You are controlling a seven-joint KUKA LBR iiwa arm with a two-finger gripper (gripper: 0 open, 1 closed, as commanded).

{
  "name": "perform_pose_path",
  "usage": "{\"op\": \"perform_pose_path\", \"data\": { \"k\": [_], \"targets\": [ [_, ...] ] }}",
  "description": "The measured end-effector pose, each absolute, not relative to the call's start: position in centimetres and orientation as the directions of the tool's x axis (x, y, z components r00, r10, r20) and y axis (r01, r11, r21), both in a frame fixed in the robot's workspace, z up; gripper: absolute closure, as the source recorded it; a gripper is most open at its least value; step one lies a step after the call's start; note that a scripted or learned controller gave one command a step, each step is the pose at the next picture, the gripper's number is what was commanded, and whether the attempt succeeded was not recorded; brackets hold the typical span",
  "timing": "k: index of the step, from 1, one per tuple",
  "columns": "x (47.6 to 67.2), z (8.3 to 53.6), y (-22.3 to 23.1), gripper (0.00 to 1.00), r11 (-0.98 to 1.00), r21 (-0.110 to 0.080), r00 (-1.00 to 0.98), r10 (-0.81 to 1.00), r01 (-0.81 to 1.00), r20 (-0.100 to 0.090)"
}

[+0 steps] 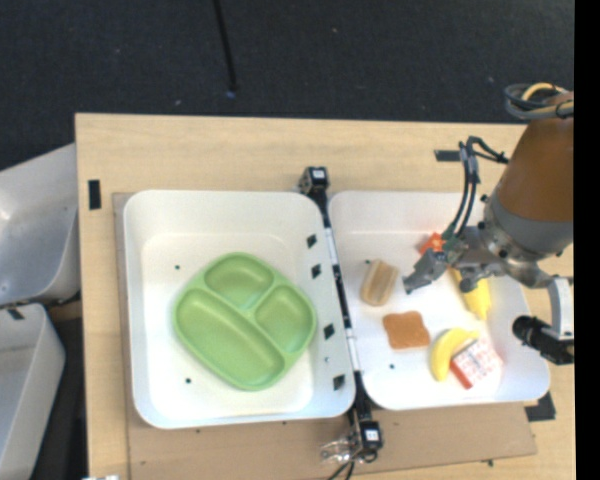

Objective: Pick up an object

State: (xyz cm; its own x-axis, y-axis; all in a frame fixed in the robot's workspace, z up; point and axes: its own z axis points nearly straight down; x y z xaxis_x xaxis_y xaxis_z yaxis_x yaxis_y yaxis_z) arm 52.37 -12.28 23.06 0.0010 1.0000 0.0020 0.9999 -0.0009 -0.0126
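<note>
Pincer [425,270] hung low over the right bin [380,388], just right of the bread roll [378,282] and beyond the toast slice [407,330]; whether it was open or closed, I could not tell, and nothing showed in its grip. A banana [443,352] and a red-and-white packet [475,362] lay nearer. A green divided plate [244,320] sat in the left bin [145,268] on the tabletop [200,148].

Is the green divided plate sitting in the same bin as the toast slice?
No, the green divided plate lies in the left bin, while the toast slice lies in the right bin.
</note>
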Motion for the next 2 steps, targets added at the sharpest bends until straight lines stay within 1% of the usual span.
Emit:
{"op": "perform_pose_path", "data": {
  "k": [1, 2],
  "targets": [
    [52.6, 23.7, -12.3, 0.00, 0.002, 0.001, -0.002, 1.000, 1.000, 0.000],
    [52.3, 18.4, -11.4, 0.00, -0.001, -0.004, 0.001, 1.000, 1.000, 0.000]
  ]
}}
